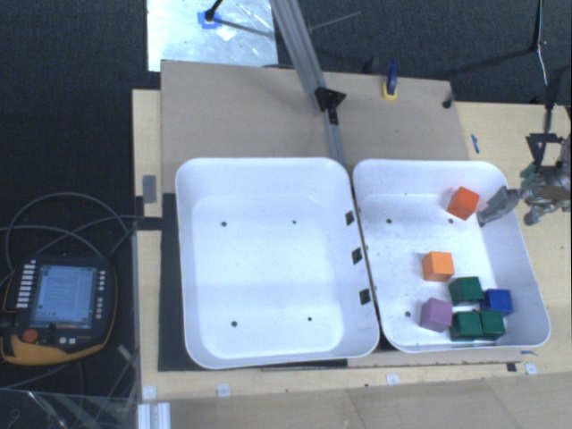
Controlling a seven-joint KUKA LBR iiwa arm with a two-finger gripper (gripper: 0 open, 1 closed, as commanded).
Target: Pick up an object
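Observation:
The right bin (pixel 527 266) holds several small blocks. An orange block (pixel 463 202) lies near its far right corner. A second orange block (pixel 438 265) sits mid-bin. Near the front right corner cluster a purple block (pixel 436 314), a blue block (pixel 497 301) and green blocks (pixel 465 289), (pixel 466 325), (pixel 492 323). My gripper (pixel 496 206) reaches in over the bin's right rim, just right of the far orange block and close to it. Nothing shows held in it.
The left bin (pixel 192 239) stands beside the right one, with a divider edge (pixel 357 256) between them. A slanted metal pole (pixel 304 47) crosses the back of the bench. A teach pendant (pixel 58 309) lies off the bench at the left.

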